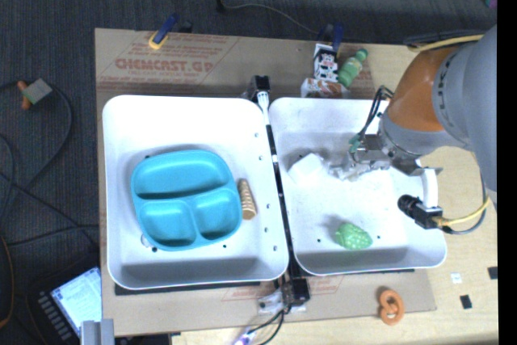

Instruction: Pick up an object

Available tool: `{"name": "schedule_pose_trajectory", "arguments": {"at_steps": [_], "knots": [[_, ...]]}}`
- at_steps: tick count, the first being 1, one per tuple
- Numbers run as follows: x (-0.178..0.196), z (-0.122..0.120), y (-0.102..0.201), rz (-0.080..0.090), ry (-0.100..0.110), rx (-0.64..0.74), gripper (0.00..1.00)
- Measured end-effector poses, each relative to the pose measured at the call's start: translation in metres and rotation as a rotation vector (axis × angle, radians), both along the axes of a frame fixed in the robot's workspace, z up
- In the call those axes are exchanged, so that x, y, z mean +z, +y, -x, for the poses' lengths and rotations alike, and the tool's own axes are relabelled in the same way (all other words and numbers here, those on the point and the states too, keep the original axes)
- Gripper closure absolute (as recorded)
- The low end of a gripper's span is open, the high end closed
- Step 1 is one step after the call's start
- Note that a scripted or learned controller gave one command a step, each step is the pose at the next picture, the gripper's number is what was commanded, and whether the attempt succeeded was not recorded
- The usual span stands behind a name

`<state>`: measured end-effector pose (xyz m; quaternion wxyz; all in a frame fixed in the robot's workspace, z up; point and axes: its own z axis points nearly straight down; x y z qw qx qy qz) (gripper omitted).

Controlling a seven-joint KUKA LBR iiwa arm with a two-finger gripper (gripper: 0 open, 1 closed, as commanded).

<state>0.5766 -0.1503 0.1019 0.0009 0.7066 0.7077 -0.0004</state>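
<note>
In the right bin (420, 254), my gripper (352, 164) hangs low over the middle, reaching in from the right. Just left of it lies a white object (307, 168), close to or touching the gripper's tip; contact cannot be made out. A green bumpy object (354, 237) lies near the bin's front wall, well apart from the gripper. The left bin (121, 125) holds a blue divided plate (184, 198), with a small tan cylinder (246, 199) beside its right edge.
A black divider (275, 166) runs between the two bins. Behind the right bin stand a small printed carton (324, 69) and a green bottle (350, 69). An orange ring (391, 305) lies on the bench in front.
</note>
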Motion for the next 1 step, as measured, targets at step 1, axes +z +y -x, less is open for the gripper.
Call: {"name": "schedule_pose_trajectory", "arguments": {"at_steps": [1], "knots": [[0.1093,0.0707,0.0415,-0.001,0.000,-0.001,1.00]]}}
